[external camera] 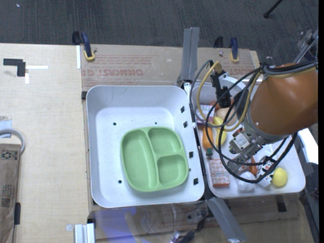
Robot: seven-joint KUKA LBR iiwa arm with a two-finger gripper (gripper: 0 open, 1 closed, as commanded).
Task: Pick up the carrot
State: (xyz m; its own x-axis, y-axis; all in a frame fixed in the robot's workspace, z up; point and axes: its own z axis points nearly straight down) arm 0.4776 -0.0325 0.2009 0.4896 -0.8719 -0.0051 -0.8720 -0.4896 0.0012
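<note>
The arm [281,103] reaches down into the right bin [298,184], and its bulk and cables hide the hand, so its state cannot be told. The carrot [207,137] lies at that bin's left wall, beside a box [219,172]; a lemon [279,177] sits near the right corner. The left bin [98,135] holds a green tray [152,158]

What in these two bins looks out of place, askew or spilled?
Nothing stands out. The green divided plate lies flat in the left bin. The right bin is crowded with small items, including a yellow lemon, but nothing has spilled out.
</note>
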